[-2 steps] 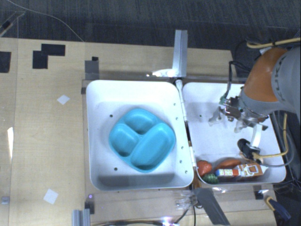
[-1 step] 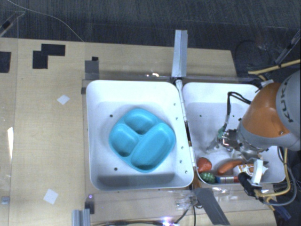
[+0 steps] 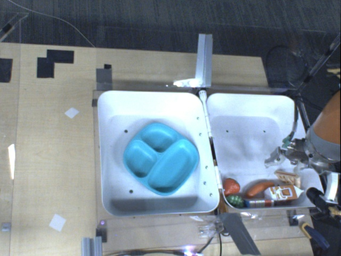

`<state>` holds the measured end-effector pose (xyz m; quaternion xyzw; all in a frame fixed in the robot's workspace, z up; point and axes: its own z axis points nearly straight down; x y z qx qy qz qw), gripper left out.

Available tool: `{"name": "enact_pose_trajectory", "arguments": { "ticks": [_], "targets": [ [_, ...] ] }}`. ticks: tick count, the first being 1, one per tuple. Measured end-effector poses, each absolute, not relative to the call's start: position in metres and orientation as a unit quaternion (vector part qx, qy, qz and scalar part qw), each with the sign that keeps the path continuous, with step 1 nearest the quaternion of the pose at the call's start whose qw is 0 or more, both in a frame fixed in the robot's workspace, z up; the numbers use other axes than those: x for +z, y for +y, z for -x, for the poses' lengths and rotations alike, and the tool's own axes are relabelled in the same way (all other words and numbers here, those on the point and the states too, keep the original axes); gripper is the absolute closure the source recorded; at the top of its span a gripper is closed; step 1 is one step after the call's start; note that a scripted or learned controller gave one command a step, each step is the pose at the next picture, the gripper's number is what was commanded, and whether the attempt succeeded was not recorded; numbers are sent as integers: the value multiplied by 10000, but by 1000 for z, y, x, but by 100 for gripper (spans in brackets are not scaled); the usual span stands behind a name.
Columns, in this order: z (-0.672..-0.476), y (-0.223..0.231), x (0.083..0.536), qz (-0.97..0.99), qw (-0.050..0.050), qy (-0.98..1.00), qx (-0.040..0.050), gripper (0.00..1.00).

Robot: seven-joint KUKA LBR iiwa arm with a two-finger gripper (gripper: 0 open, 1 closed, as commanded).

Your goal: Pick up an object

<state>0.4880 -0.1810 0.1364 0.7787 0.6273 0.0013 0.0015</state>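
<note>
Crowded along the lower edge of the right bin [image 3: 250, 111] lie a tomato [image 3: 231, 186], a green piece [image 3: 236, 200], a sausage [image 3: 260, 188] and a bottle [image 3: 278, 195]. Most of that bin's floor above them is bare. At the frame's right edge the hand [image 3: 292, 154] sits just above the bottle, apart from it; whether it is parted or closed I cannot tell. A blue tray [image 3: 161, 158] takes the middle of the left bin [image 3: 109, 143] on the worktop [image 3: 48, 159].

1 fixed overhead camera, slanted down over 2 white bins [image 3: 109, 143]

Grey arm [image 3: 326, 156] with an orange band, metal fittings at its wrist.
</note>
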Motion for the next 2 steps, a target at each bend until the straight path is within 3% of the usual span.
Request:
{"name": "enact_pose_trajectory", "arguments": {
  "ticks": [1,2],
  "targets": [
    [-488,-197,132,-6795,19,7336,12,0],
    [-512,-192,139,-7459,16,6661,14,0]
  ]
}}
